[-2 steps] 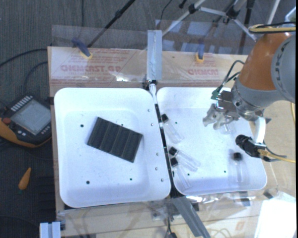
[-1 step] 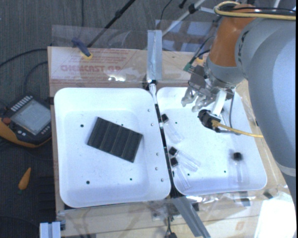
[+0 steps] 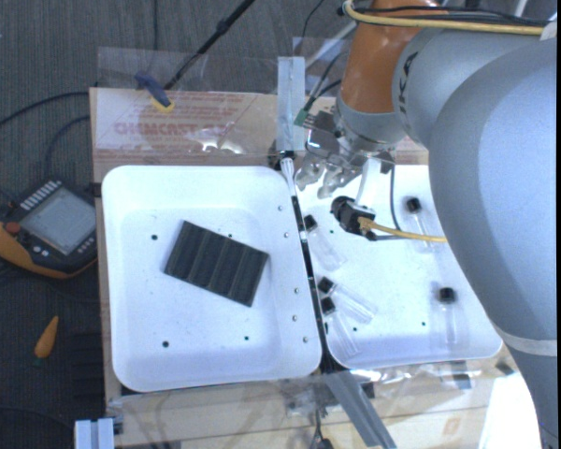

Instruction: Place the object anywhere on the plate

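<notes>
Camera view: shows the gripper (image 3: 332,178) up and to the right of the black ridged plate (image 3: 215,263), well apart from it (open or closed, cannot tell). Leaves the plate flat and bare, presumably awaiting the object, possibly the clear piece (image 3: 355,303) to its right.

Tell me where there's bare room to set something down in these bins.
Left bin: bare floor all round the dark ribbed slab, widest along the near wall. Crowded: right bin, far corner by the divide, under the gripper.
</notes>
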